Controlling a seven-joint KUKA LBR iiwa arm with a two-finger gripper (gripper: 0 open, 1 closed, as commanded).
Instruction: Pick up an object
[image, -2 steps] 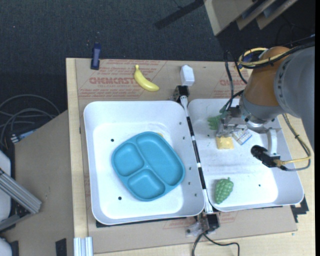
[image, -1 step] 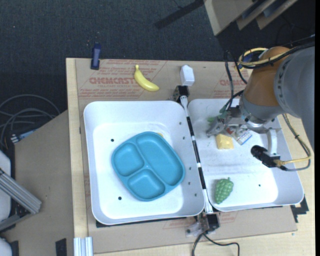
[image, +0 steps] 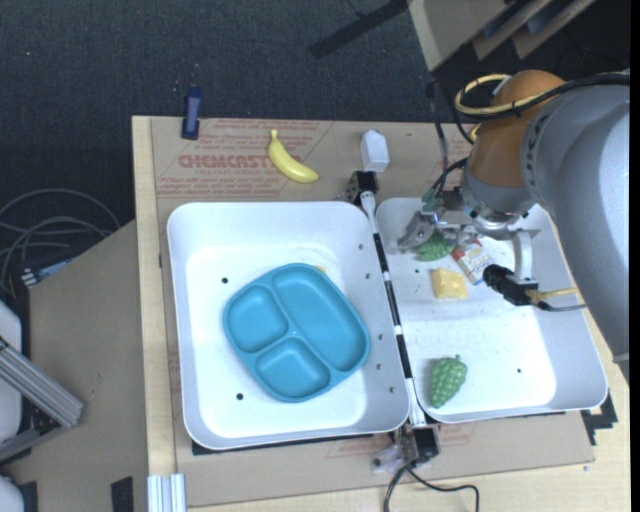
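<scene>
The grey two-finger gripper (image: 438, 228) hung low in the right-hand white plastic bin (image: 560, 385), its spread fingers straddling a small green object (image: 433, 250) by the bin's far wall; closing seemed next.

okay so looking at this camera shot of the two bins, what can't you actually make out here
- Jaws: in the camera view the gripper sits low over the right bin, and its own body hides whether they are open or shut.
- Small green thing under the gripper: partly covered, so its shape and any grip on it are unclear.
- Arm: cut off by the right edge.
- Blue item above the bench: too small to identify.
</scene>
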